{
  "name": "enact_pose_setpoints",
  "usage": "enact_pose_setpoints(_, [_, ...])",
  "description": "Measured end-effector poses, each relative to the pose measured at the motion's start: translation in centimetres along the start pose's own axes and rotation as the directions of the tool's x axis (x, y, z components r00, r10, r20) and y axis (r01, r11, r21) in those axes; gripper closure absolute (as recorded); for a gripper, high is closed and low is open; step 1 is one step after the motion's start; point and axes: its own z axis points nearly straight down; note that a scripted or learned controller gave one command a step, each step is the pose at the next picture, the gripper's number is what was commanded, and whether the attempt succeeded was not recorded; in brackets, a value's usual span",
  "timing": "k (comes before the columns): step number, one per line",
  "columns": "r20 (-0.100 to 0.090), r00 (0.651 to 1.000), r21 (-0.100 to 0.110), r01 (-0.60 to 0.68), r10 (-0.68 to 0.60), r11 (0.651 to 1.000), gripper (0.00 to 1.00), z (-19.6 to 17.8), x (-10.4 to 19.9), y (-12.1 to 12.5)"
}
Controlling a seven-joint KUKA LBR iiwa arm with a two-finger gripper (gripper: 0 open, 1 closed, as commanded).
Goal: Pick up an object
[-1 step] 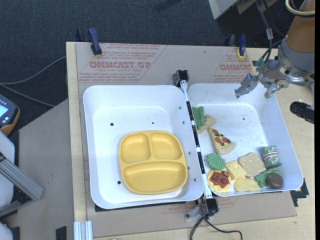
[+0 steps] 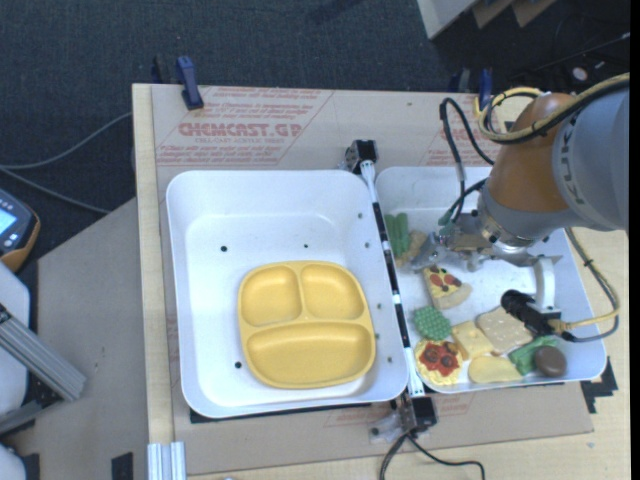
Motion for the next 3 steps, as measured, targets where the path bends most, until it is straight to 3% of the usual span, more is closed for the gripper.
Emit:
enact_pose_setpoints(2, [0.003, 1.0, -0.013, -0.003, 0.003, 1.0, 0.0, 0.7, 0.8, -9.8])
enact_pose_setpoints(3, [0.009, 1.0, -0.026, 0.001, -0.001, 1.0, 0.0, 0.5, -2.0, -2.2])
